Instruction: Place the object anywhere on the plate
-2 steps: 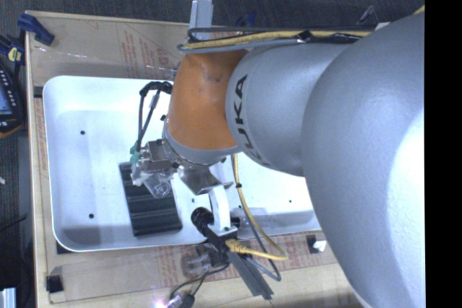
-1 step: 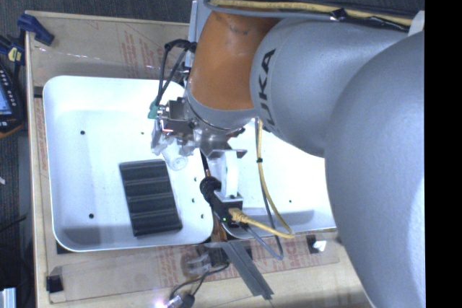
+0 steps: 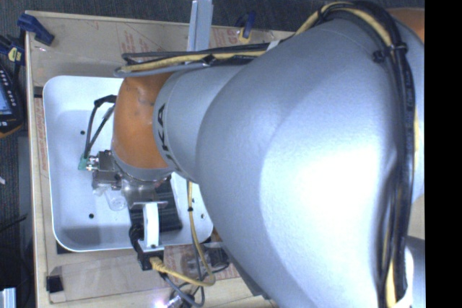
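while arm (image 3: 289,148) covers white bin (image 3: 58,155), pincer (image 3: 119,191) state can't tell.

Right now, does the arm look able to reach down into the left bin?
Probably yes: the arm already stretches over the left bin, with its wrist hanging above the bin floor and nothing visible between them.
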`<state>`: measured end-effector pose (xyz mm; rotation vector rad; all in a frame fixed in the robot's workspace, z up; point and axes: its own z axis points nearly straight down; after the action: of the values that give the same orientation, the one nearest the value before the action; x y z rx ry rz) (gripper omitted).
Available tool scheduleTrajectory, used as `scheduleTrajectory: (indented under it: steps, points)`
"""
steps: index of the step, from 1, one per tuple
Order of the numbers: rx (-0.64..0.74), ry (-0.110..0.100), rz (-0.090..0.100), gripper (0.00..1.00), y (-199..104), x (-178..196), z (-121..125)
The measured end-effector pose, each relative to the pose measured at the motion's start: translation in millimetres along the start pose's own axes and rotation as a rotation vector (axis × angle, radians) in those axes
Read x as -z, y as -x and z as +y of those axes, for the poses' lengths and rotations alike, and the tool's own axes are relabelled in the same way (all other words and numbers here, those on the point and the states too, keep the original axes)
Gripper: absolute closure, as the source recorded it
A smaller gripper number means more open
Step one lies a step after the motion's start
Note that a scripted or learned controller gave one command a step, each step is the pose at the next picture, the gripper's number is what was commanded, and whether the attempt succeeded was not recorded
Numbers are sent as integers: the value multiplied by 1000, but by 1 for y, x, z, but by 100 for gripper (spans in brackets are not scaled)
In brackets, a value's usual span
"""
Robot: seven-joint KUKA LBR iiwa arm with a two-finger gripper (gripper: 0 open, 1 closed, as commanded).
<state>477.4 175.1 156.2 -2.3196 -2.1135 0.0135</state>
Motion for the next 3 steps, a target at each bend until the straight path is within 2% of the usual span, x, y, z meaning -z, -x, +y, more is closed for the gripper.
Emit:
scheduleTrajectory:
  steps: [1,2,3]
  points:
    - [83,8,4,100,57,140,3]
    - [-182,2,3,100,3,-66,-2]
    - [-401,3,6,100,2,44,-2]
